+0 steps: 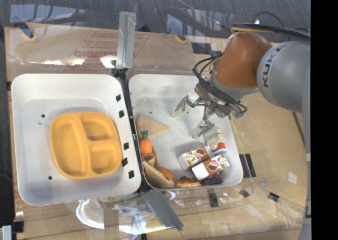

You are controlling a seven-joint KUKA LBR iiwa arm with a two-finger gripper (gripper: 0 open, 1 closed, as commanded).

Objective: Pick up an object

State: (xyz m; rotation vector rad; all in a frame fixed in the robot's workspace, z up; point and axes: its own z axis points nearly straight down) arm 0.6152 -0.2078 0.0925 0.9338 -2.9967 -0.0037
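I read "KU" on the arm (274, 72); its gripper (194, 114) is spread open, grasping nothing, above the printed cartons (205, 163).

You see the arm (274, 72) at frame right | gripper (194, 116) fingers spread, nothing between them, above right bin (158, 88) | cartons (206, 162), carrot (146, 145) lower in that bin | yellow tray (84, 144) in left bin (31, 91)
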